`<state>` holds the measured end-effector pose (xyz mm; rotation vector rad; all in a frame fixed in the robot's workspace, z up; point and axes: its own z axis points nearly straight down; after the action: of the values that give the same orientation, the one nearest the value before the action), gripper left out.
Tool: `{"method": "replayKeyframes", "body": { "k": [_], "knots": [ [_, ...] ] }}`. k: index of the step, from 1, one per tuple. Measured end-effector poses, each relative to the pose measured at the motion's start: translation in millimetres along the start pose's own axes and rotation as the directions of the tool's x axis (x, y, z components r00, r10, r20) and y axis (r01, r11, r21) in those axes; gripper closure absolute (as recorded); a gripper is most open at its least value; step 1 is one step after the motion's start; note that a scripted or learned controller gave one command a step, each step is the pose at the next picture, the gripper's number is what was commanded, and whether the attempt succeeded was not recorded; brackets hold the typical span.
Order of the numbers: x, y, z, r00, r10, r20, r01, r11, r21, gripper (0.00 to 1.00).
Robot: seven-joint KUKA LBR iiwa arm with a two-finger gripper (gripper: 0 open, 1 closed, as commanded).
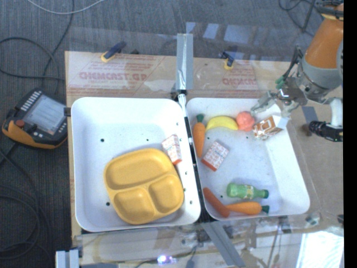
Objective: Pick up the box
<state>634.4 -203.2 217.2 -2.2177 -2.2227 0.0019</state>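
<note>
The pincer [271, 111] hangs over the right bin's [293, 166] far right corner with a small brown-and-white box [266, 127] gripped between its fingers, lifted just beside a pink ball [245, 120]. A second box [215, 154] lies flat near the middle of that bin, with a banana [222, 123], carrots [199, 138] and a green bottle [246, 192] around it. In the left bin [89, 149] sits a yellow tray [144, 184] with a third box [172, 148] at its corner.
</note>
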Motion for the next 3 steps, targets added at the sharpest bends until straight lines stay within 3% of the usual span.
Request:
{"method": "replayKeyframes", "body": {
  "k": [1, 2, 3],
  "knots": [
    [46, -38, 78, 0.989, 0.145, 0.001, -0.145, 0.989, 0.001, 0.00],
    [100, -54, 123, 0.968, 0.251, 0.002, -0.251, 0.968, -0.022, 0.00],
    [86, -70, 121, 0.917, 0.398, -0.014, -0.398, 0.917, -0.026, 0.00]
  ]
}}
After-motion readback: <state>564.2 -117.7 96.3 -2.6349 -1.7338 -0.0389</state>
